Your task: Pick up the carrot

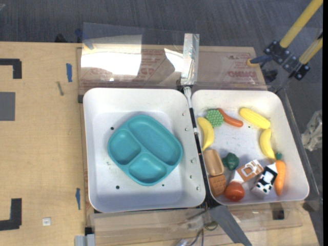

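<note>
The yellow pole (pixel 306 15) at two o'clock is cut off by the top and right edges, so its upper end cannot be seen. At six o'clock a grey flat piece (pixel 229 229) below the bins leaves the picture at the bottom edge. In the right bin (pixel 293 132), the black and white toy (pixel 265 180) at four o'clock is too small to identify, and it covers a part of the carrot (pixel 280 177) beside it.

I work in a lab: plywood bench (pixel 36 137), taped markers, two white bins (pixel 97 188), toy food
</note>
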`<control>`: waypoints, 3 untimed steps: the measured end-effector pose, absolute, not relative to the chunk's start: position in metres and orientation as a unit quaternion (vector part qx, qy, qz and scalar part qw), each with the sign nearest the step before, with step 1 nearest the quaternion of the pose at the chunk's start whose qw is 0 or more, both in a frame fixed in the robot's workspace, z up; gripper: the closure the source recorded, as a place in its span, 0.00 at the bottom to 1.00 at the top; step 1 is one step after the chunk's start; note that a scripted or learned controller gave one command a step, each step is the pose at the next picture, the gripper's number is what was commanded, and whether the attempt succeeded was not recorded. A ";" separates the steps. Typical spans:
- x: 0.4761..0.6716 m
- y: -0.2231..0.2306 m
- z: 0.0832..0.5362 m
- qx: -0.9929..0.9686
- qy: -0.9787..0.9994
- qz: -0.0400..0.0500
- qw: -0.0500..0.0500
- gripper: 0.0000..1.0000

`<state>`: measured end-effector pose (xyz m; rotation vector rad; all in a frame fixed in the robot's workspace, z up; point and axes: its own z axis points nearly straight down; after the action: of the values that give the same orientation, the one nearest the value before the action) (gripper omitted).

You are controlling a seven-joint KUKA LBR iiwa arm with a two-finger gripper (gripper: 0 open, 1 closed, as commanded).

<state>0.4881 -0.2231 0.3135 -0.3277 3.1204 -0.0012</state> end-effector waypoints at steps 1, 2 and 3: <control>0.490 -0.223 0.326 -0.104 0.995 -0.002 0.007 1.00; 0.492 -0.223 0.338 -0.103 0.995 -0.004 0.011 1.00; 0.491 -0.223 0.332 -0.133 0.991 -0.002 0.004 1.00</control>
<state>0.4906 -0.2231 0.3322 -0.4159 3.1051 -0.0059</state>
